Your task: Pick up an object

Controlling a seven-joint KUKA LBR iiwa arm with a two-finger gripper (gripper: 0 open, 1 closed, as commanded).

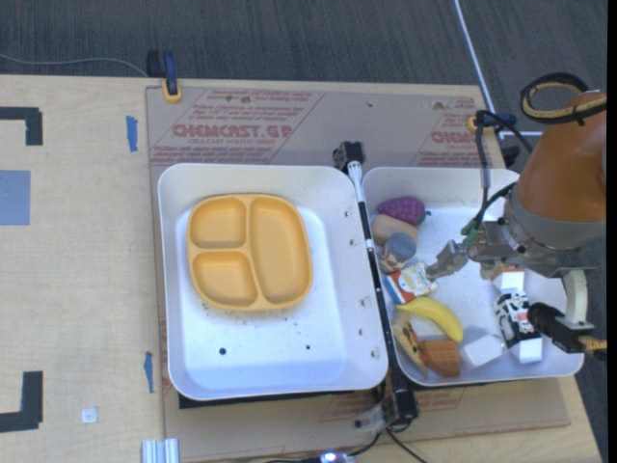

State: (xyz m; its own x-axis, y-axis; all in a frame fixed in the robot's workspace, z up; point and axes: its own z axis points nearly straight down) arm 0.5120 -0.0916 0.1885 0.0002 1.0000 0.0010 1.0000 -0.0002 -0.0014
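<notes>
Left bin: holds a yellow divided plate, three compartments, lying flat toward the bin's 12 o'clock half.

Right bin: holds the clutter; a purple grape cluster at 11 o'clock, a tan rounded piece and a blue-grey lump below it, a red-and-white packet near the centre, a banana at 7 o'clock, a brown bread-like piece just under the banana, white blocks at 5 o'clock.

Arm: reaches in from 3 o'clock, orange band above the wrist, body over the bin's right half.

Gripper: low over the bin's middle, pointing toward 9 o'clock; whether its tips stand apart or together cannot be told (dark metal against clutter), and nothing is visibly held between them.

Nearest candidate: the red-and-white packet, just beside the tip at about 8 o'clock from it; contact cannot be confirmed.

Second candidate: the banana, at 6 o'clock from the tip, long axis running roughly 10 to 4 o'clock, curved back upward.

Judgement: the pick is not yet made; a small shift toward 8 o'clock and down likely suits the packet.
</notes>
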